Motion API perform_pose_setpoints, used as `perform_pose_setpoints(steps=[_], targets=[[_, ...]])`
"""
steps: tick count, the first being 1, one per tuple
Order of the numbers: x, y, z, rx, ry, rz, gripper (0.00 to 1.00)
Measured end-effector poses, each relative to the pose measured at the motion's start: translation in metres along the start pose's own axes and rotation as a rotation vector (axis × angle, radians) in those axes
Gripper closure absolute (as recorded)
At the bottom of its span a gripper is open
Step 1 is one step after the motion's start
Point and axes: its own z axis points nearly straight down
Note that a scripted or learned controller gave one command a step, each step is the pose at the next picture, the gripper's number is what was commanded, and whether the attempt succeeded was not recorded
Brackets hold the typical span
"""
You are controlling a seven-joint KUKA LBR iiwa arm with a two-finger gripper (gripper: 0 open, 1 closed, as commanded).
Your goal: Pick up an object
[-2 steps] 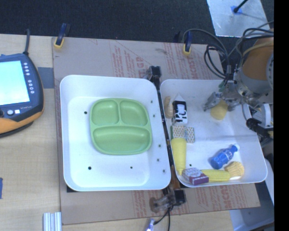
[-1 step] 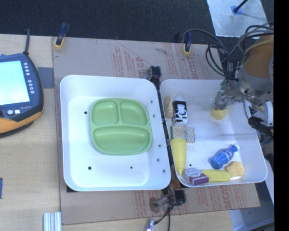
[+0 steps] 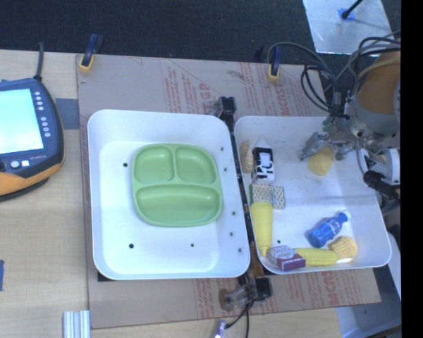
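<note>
Two white bins sit side by side on my bench, and I read them from the left. Past the teach pendant (image 3: pixel 17 136) at the far left edge, the left bin (image 3: pixel 106 189) carries a green divided plate (image 3: pixel 176 185) lying flat near its middle, with nothing else in it that I can make out.

Over the shared rim, the right bin (image 3: pixel 370 210) has the clutter. Along its left wall I see a black-and-white carton (image 3: pixel 264 163), a small patterned packet (image 3: pixel 268 193) just below it, and a yellow tube (image 3: pixel 261 220) standing lengthwise under that. At the near edge lie a purple block (image 3: pixel 289 260), a long yellow piece (image 3: pixel 317 257), a blue bottle (image 3: pixel 328 229) and a yellow corn cob (image 3: pixel 345 246), all close together.

Toward the bin's upper right, a pale yellow lemon-like object (image 3: pixel 320 163) sits apart from the rest, and the gripper (image 3: pixel 326 145) hangs right over it, touching or nearly so. From this slanted view I cannot tell how far the pincer is spread, nor whether it has hold of anything; the metal blurs into the cables behind.

My judgement: I'm at the grasp step, with the lemon as the likely target. Next I'd want the pincer settled either side of the fruit, closed firmly, then lifted straight; the round shape may squirt sideways.
</note>
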Motion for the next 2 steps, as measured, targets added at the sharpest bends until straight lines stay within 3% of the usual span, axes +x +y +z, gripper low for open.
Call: perform_pose_setpoints(steps=[1,2], targets=[[-0.0006,0.0003,-0.0108,-0.001,-0.001,-0.002,1.0],[-0.0006,0.0003,-0.0107,0.0,-0.001,-0.002,0.0]])
